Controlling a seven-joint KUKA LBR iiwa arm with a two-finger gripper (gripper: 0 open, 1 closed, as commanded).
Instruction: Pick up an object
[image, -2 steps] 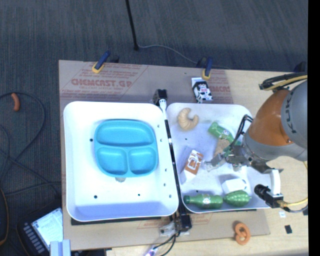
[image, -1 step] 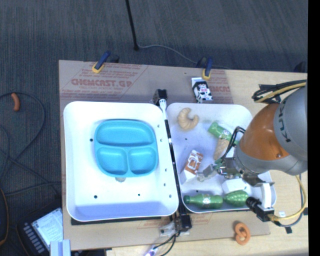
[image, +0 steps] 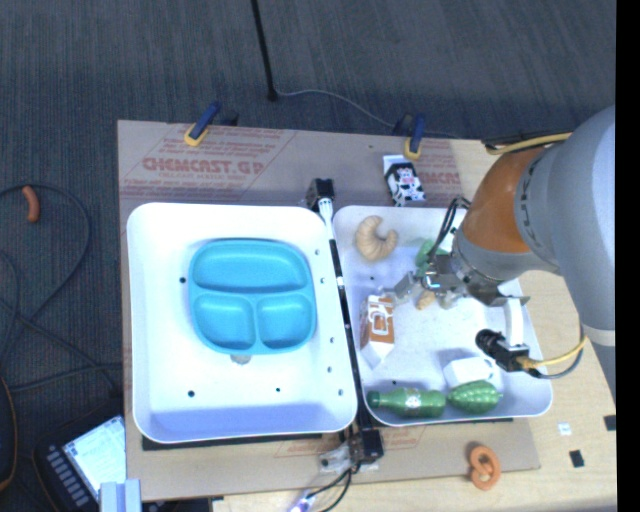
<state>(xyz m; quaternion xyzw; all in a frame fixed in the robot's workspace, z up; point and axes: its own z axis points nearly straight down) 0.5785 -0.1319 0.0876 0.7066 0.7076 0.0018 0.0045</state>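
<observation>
In the camera view my gripper (image: 428, 283) hangs low over the middle of the right bin (image: 520, 400), beneath the grey arm and its orange band. Around it lie a tan croissant-shaped piece (image: 375, 238) at the back left, an orange and white packet (image: 378, 326) to its left, a white block (image: 468, 372) nearer the front, and two green vegetable-like pieces (image: 410, 402) (image: 475, 396) along the front wall. A small green and tan thing (image: 428, 252) sits right by the fingers, partly hidden by the wrist.
The left bin (image: 160, 400) holds a blue three-compartment tray (image: 251, 294). Both bins rest on a cardboard sheet (image: 200, 165) held by clamps. An orange ring (image: 484, 465) lies on the cardboard in front of the right bin.
</observation>
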